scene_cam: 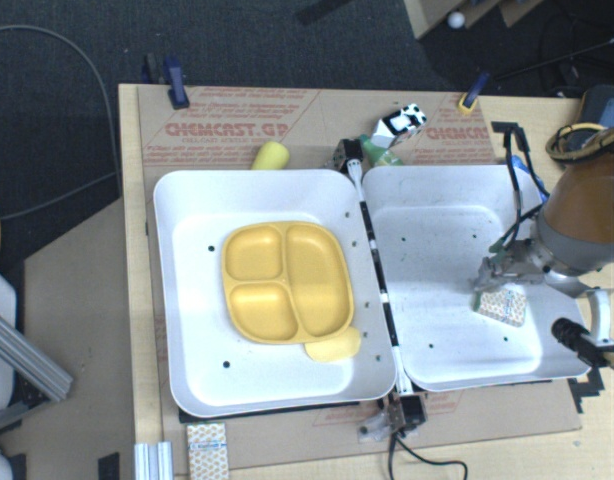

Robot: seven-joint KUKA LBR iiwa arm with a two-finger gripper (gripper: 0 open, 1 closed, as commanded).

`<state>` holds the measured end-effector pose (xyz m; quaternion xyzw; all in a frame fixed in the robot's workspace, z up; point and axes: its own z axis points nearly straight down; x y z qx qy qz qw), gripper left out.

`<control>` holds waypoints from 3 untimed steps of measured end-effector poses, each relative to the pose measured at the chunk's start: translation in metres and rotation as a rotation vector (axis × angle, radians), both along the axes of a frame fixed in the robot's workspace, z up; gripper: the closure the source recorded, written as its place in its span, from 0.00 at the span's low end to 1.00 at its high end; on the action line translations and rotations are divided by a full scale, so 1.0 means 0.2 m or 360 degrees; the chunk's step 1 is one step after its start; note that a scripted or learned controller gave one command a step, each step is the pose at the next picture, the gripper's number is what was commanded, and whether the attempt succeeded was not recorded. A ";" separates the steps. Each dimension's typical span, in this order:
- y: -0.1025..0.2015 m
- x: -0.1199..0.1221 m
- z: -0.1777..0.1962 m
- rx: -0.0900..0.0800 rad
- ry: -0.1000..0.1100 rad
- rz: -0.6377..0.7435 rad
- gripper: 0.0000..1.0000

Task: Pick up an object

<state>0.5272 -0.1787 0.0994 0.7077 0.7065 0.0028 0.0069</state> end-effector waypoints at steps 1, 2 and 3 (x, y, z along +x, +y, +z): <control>-0.17 -0.01 0.17 0.0006 0.0019 0.0001 1.00; -0.17 -0.01 0.17 0.0007 0.0019 0.0002 0.00; 0.04 -0.04 0.18 0.0012 0.0025 0.0005 0.00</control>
